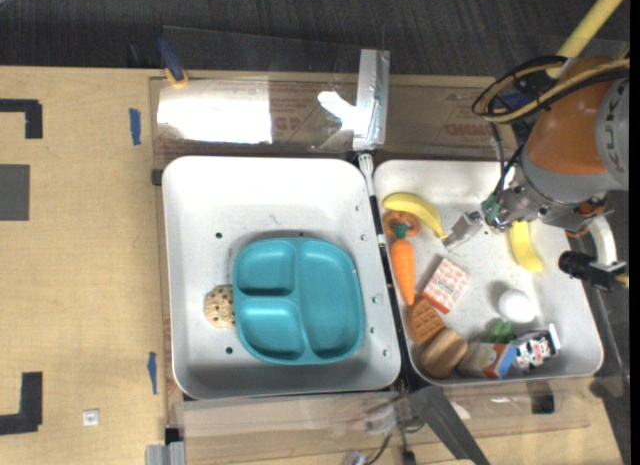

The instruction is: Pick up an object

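The teal tray (297, 298) fills the left bin (190, 193); right of it the carrot (402, 265), then a banana (414, 211). The jaws (462, 229), state unclear, hover just beyond the banana. Best descend straight, centred across its curve.

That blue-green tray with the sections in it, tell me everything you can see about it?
The teal divided plastic plate is a rounded square with three compartments: one wide one on its right and two smaller ones on its left. It looks smooth, slightly glossy and holds nothing. It lies flat, turned a little askew, on the floor of the left shallow white bin, toward the near side. A round speckled cookie sits against its left edge, partly tucked under the rim.
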Tool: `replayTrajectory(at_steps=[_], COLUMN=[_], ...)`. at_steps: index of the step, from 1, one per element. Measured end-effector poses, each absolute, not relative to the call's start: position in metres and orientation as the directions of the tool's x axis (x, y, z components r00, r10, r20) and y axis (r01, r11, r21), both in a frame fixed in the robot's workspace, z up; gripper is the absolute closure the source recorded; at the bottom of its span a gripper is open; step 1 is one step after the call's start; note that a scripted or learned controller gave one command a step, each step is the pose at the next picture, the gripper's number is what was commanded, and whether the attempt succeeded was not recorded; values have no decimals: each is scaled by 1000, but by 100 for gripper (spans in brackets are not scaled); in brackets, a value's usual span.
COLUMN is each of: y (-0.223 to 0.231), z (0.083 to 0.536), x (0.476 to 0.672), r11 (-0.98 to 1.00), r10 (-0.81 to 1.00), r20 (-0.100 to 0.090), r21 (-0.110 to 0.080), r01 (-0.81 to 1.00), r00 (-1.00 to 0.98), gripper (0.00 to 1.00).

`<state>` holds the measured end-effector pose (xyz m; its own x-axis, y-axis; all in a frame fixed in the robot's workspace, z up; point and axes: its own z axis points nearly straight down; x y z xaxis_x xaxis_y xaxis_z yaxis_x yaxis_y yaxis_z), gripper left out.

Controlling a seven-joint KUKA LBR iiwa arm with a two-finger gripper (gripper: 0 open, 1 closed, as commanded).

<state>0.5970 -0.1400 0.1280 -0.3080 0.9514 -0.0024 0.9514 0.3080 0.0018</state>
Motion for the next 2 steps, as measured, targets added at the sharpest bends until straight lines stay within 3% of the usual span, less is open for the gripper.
replayTrajectory(at_steps=[1,2], y=[-128,-123], z=[93,92], x=[531,584], r11=[189,602], r10=[982,798], r20=[-6,-11], r21=[22,11], r01=[982,798], r00=[-188,-602], gripper=[0,0])
